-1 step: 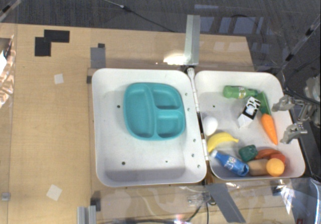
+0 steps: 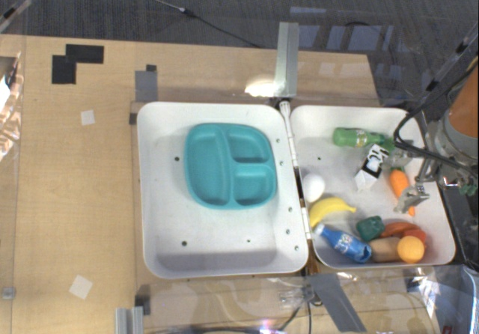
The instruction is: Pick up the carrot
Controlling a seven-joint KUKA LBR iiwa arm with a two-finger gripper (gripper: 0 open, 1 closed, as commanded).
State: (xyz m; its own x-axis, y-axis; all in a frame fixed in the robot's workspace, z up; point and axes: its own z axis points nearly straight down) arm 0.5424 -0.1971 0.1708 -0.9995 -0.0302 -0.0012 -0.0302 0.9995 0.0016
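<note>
Nearest us, along the front wall of the right bin (image 2: 449, 250), we count five things crowded in a row: a blue bottle (image 2: 346, 243), a dark green piece (image 2: 370, 228), a tan piece (image 2: 383, 250), a red piece (image 2: 404, 230) and an orange ball (image 2: 411, 249). Just behind them lie one yellow banana (image 2: 329, 210) and one white egg-like object (image 2: 313, 188) against the divider. Further back we find the carrot (image 2: 399, 183), tilted, toward the bin's right side, with a black-and-white tagged item (image 2: 372, 164) just to its left. The gripper (image 2: 416, 196) hangs just beside the carrot's right side; we cannot tell how its claw is set. At the far end lies one green bottle (image 2: 358, 138). The left bin (image 2: 157, 250) holds a single teal divided tray (image 2: 230, 165).
</note>
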